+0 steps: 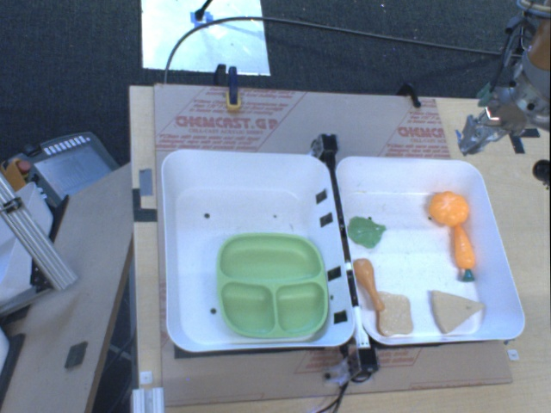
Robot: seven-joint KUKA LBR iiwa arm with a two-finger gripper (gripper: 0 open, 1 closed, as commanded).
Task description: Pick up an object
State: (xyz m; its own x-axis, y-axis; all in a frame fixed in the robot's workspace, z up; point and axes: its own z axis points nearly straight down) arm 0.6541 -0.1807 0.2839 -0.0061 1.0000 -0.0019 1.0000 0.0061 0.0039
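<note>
The right bin (405,169) holds several toy foods. An orange fruit (448,207) lies at its right, with an orange carrot (464,249) just below it. A green leafy piece (366,231) rests near the divider. An orange drumstick (368,283) touches a tan bread slice (395,313) at the front. A tan wedge (453,310) sits at the front right. My gripper (476,134) hangs above the bench past the right bin's back right corner, well apart from all the objects, with nothing visible in it.
The left bin (198,179) holds a green divided plate (273,284). A yellow clamp (233,101) stands behind the bins on the board. A cable arcs across the dark floor at the back. A grey side table (60,256) with a device stands at left.
</note>
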